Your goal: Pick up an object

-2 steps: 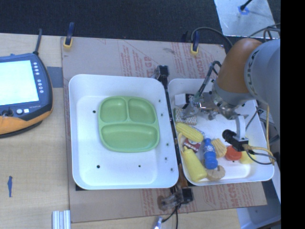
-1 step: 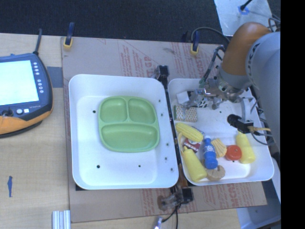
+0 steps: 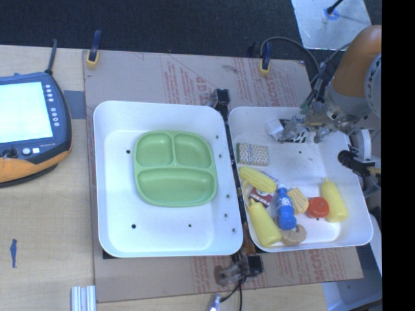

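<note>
While the claw (image 3: 290, 132) hangs, its state unclear, a blue bottle (image 3: 284, 209) lies among yellow toys.

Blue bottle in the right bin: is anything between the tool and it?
Nothing visible blocks a descent. The tool sits at the far end of the right bin, with bare floor between it and the blue bottle. But the bottle is hemmed in: corn cob, yellow bottle and red piece crowd it.
</note>
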Controlling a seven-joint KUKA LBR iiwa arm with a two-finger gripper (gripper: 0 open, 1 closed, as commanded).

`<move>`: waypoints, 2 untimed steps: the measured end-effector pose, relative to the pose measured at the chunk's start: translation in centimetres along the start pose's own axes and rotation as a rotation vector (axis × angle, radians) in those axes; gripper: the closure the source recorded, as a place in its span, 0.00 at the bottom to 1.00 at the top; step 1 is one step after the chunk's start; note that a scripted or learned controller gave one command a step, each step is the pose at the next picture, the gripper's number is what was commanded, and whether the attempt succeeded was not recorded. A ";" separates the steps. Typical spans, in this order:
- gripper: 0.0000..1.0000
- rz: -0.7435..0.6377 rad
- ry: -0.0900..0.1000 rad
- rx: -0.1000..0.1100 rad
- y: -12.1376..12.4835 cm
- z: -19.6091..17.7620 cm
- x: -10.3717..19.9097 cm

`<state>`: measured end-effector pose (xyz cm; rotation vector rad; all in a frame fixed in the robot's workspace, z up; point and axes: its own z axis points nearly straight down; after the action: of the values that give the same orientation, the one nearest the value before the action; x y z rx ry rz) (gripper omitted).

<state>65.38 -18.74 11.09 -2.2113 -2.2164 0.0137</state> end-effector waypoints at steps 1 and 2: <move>0.00 -0.001 -0.001 -0.013 0.2 -8.3 -2.4; 0.00 -0.002 -0.001 -0.008 -10.1 -1.9 -0.9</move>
<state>55.28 -19.66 13.14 -2.2133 -2.2237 0.0060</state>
